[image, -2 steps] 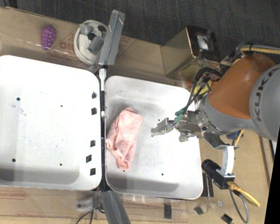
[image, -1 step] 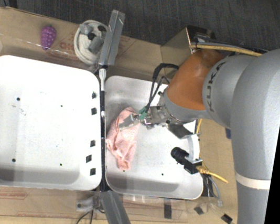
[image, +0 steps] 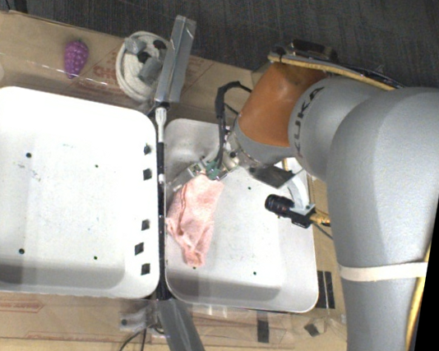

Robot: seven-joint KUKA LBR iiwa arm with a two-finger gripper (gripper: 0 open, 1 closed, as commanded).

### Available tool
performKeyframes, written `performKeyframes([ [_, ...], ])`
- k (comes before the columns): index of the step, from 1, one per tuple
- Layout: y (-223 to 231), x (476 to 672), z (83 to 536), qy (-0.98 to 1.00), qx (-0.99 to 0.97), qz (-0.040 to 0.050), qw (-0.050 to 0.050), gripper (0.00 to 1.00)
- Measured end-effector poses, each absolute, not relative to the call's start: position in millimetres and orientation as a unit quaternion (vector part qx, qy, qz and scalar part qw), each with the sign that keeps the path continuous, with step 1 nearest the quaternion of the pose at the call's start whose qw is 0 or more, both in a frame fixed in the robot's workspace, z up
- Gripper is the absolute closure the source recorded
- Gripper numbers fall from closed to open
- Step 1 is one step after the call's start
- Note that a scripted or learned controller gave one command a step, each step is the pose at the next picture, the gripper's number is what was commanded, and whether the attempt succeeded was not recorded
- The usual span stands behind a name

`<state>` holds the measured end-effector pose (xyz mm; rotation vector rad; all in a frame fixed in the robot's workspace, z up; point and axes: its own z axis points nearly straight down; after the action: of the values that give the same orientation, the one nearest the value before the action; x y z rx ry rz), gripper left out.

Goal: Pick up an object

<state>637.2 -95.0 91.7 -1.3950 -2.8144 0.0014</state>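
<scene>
Pink crumpled cloth [image: 194, 218] lies in right white bin [image: 283, 294], against left wall, long axis running toward near edge. Grey two-finger gripper [image: 214, 170] at cloth's upper end, touching; cloth extends down-view from it. Grip state: cannot tell.

A single fixed camera looks down at a slant from above the bench [image: 49, 50], far enough back to take in both white bins [image: 58, 193] side by side, with the arm [image: 370, 171] entering large and close from the frame's right.
</scene>
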Motion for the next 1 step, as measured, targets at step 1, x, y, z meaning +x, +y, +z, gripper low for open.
performKeyframes([
  [1,-95.2,637.8,102.3,-0.897,-0.443,0.0007,0.000,1.00],
])
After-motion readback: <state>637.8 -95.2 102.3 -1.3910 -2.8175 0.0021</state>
